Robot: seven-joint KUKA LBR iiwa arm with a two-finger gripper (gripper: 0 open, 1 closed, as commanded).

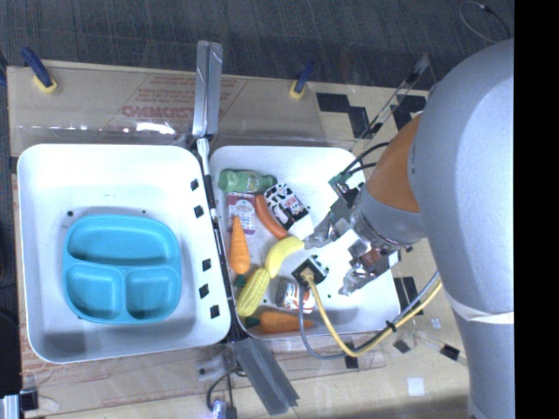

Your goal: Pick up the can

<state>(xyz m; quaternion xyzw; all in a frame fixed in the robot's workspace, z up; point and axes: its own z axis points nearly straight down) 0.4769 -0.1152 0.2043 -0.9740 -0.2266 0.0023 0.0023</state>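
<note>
- Can (291, 297): only a small piece shows, a dull silver body with a patch of reddish label. Robot parts overhead cover the rest. I cannot tell whether it stands upright or lies on its side.
- The can sits low in the right bin (288, 157), near the front wall. It is just beside the corn cob (252, 290), below the banana (284, 253) and above a carrot (278, 323) that lies along the front wall.
- Gripper (348, 258): it hangs over the right bin, just to the right of the can. It is a tangle of bright metal, and I cannot tell whether it is open or closed. I see nothing held in it.
- Arm (472, 190): a smooth grey shell with an orange band. It hides the bin's far right side and is itself cut off by the edge of the view.
- Other items in the right bin:
  - a glossy, crinkled green pouch (244, 182) by the back wall
  - a small black-and-white patterned piece (286, 203), too small to name
  - a pink packet (242, 212), partly covered
  - a second carrot (238, 244) along the left wall
  - an orange-red oblong (271, 218), which I cannot identify
- Left bin (105, 173): shallow white plastic with rounded corners. It holds a blue tray (122, 264) of smooth moulded plastic with three compartments.
- Tabletop (105, 94): a pale brown board with faint red print that I cannot read.
</note>
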